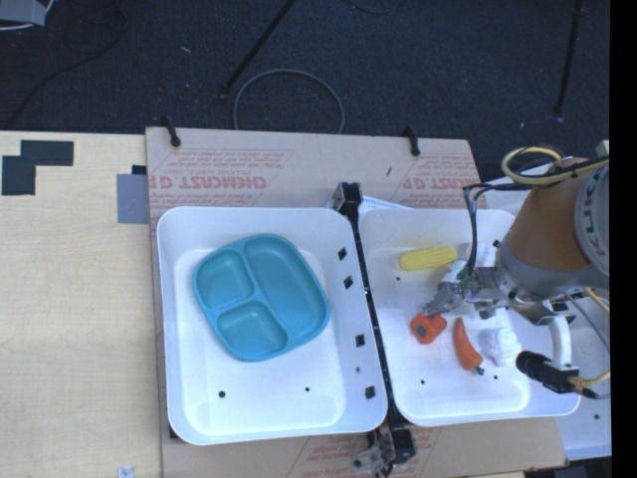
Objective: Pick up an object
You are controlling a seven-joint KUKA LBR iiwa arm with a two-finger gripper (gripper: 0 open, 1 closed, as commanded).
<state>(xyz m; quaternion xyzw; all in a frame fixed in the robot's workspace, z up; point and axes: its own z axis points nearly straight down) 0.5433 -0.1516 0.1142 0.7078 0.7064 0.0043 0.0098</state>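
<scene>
We find the gripper (445,302) low in the right bin (438,406), its opening unreadable, just above a small orange-red object (429,328) lying unlifted; the pick remains undone.

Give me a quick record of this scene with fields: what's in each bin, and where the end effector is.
left bin: blue divided plate
right bin: yellow corn cob, orange-red pepper-like piece, orange carrot, white object
end effector: in right bin, just above the pepper-like piece
arm: enters from right, orange band visible
</scene>
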